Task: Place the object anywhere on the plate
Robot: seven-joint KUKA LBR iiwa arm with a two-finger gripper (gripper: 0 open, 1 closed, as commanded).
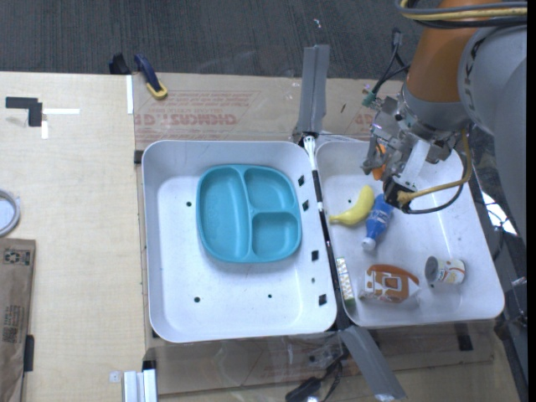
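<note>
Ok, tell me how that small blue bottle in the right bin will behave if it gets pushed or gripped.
The blue bottle lies on its side, so a push will probably roll it across the bin. It looks like small plastic, likely light. Its round body may slip from the pincer. The banana beside it could get nudged.

Bright, even overhead light, no hard shadows. Both white bins (159,224) run near overexposed; floors wash out, walls lose detail esp. along the rims. Soft glare on the blue plate (249,213), faint sheen w/ shallow shading in its compartments. Small dim shadows under items in the right bin. Dark floor at top is grainy, low detail. Arm (469,48) at top right slightly soft. Overall res. low, mild compression fuzz on edges.
</note>
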